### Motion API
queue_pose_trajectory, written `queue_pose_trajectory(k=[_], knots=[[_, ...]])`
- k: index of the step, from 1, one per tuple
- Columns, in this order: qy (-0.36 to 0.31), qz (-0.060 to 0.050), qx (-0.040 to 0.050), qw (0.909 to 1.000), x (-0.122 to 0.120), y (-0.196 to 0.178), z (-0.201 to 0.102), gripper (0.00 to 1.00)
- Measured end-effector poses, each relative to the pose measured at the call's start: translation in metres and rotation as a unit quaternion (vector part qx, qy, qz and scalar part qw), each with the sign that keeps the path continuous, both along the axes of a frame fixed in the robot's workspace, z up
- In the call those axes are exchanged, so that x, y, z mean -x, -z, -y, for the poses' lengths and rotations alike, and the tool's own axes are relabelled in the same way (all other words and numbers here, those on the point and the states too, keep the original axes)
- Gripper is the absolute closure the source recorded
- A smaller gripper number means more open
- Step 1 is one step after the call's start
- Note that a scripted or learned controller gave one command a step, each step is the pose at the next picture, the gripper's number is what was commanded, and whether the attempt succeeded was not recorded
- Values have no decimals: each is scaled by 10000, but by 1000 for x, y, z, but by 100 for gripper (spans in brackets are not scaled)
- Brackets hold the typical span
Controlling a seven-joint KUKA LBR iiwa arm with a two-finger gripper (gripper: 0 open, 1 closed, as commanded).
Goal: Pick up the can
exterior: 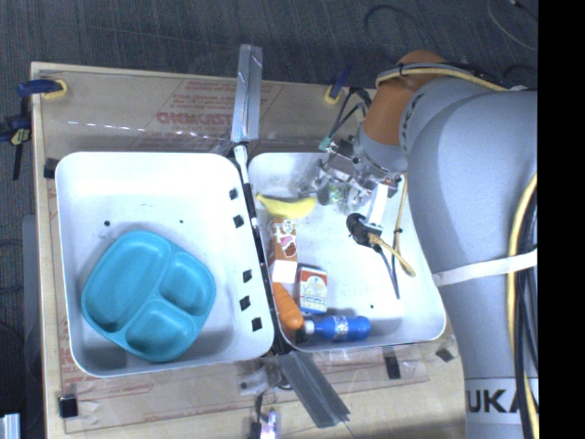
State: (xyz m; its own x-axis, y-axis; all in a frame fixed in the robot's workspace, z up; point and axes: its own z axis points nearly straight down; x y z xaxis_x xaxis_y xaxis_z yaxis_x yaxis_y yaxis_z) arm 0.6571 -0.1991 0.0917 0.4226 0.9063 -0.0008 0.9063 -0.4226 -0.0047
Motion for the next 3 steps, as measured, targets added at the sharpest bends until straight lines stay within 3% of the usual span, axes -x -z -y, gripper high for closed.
queue_pose_trajectory(k=[1,2,3], knots=[[1,0,-2,10000,0,0,0,0],[1390,-6,0,9903,36,1,-34,0],[2342,-16,7,9722,66,1,-34,0]])
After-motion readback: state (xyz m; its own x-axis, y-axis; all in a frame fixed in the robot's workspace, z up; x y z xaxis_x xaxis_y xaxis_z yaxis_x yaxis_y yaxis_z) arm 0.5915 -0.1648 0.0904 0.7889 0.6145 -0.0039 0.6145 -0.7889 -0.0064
